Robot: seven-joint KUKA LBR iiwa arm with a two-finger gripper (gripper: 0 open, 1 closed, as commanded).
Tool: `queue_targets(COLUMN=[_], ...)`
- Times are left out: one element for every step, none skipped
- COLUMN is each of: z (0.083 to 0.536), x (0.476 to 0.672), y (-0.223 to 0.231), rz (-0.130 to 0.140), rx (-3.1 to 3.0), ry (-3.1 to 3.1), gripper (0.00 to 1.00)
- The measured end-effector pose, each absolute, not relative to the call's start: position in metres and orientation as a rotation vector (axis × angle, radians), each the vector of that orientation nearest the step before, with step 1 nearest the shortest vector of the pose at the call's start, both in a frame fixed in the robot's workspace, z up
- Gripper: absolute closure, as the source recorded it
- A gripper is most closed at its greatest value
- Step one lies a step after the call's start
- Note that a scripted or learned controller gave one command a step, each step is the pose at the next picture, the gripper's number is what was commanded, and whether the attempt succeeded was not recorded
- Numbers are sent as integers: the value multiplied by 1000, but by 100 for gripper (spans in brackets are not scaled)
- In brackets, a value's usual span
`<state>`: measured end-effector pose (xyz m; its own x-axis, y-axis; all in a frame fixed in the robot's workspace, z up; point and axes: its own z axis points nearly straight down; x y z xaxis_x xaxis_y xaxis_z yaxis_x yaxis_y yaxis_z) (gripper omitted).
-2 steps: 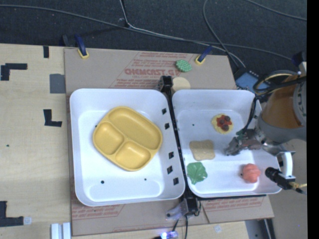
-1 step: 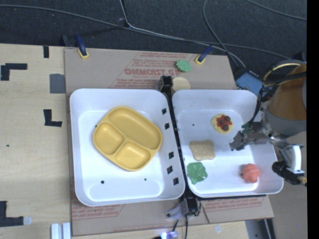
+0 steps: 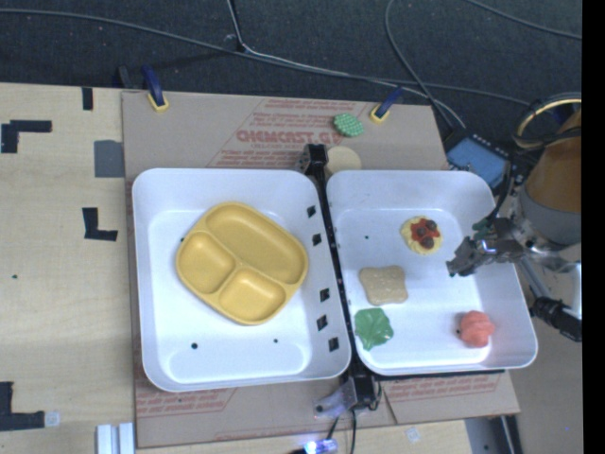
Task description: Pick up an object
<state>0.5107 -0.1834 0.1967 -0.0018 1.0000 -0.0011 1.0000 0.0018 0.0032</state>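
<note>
Camera view, fixed above the worktop (image 3: 57, 253):

Arm: grey, with an orange band (image 3: 556, 180) above the wrist, entering from the right edge and reaching over the right rim of the right bin (image 3: 444, 185).

Pincer (image 3: 460, 265): dark, low over the right side of the right bin, tips directed left. Finger spread cannot be made out at this angle; no item is seen between the tips.

Pizza-like toy (image 3: 422, 235): round, yellow with red spots, lying on the bin floor just left of the pincer and a little above it in the frame, apart from the tips.

Beige flat toy (image 3: 384, 285): toast-shaped, left of the pincer and slightly below it, near the middle of the right bin.

Green leafy toy (image 3: 373, 327): below and well left of the pincer, at the lower left corner of the right bin, close to the divider.

Red-orange toy (image 3: 475, 328): rounded, directly below the pincer in the frame, near the lower right corner of the same bin.

Left bin (image 3: 161, 197): well to the left of the pincer, beyond the black clips on the shared rim.

Yellow divided plate (image 3: 241, 261): three compartments, lying flat in the left bin, turned at an angle, far left of the pincer.

Green dotted item (image 3: 347, 125): small, on the cardboard sheet (image 3: 208, 130) behind the bins, up and left of the pincer.

Blue box (image 3: 477, 160): on the worktop above the pincer, beside the upper right corner of the right bin.
</note>
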Motion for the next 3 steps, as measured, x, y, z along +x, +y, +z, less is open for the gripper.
queue_targets(z=[248,244,230], x=[506,528,545], y=[-175,-115,-67], rz=[3,1,-2], rx=[2216,2214,2217], ry=[2221,2231,2229], gripper=[100,100,100])
